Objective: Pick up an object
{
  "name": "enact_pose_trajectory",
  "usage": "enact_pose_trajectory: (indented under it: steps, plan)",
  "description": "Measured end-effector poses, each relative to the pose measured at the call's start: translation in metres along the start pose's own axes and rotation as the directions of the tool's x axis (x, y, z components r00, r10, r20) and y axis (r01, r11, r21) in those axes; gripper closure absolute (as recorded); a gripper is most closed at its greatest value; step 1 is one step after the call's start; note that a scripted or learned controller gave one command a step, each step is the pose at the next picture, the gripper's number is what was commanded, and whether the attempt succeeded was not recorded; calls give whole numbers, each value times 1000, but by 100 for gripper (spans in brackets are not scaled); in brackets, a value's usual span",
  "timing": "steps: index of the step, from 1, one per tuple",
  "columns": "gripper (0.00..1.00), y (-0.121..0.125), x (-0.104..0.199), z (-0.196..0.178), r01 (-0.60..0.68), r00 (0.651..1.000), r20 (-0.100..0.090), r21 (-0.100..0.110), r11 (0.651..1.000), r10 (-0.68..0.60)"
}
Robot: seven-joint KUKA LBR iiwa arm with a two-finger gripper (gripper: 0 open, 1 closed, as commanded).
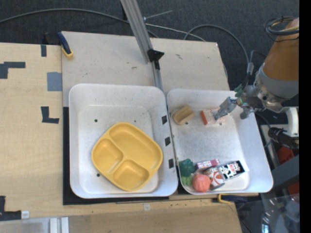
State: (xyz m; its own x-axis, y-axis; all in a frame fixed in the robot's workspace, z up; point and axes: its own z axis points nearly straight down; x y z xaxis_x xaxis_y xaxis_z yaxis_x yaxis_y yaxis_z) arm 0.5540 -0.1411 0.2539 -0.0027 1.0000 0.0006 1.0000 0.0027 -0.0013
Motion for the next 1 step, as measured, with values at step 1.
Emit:
enact_pose_trajectory:
  steps: [1]
  plan:
    - [0, 0, 0, 0, 0, 1000, 0, 0, 1000, 0]
